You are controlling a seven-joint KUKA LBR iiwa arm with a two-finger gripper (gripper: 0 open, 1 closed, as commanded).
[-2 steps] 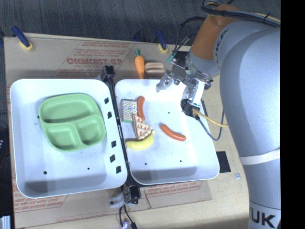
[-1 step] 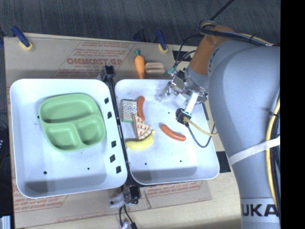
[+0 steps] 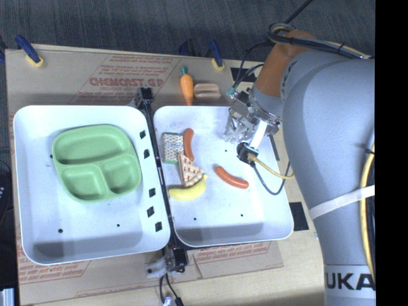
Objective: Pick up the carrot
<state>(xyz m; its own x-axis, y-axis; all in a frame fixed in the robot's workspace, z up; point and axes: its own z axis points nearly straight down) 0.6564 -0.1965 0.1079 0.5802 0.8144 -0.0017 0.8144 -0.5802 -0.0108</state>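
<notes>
Hanging over the upper right part of the right bin, my gripper pointed down toward the white floor, and from this slanted view I could not tell how it was set. The carrot lay outside both bins, on the counter just past the right bin's far rim, its green top pointing away. Just beside it on the right sat a small tan and pink toy. Inside the right bin, well left of me, a sausage stood beside a patterned square piece, with a waffle piece and a banana below them. Another sausage lay nearer, below my gripper. A green divided plate rested in the left bin.
</notes>
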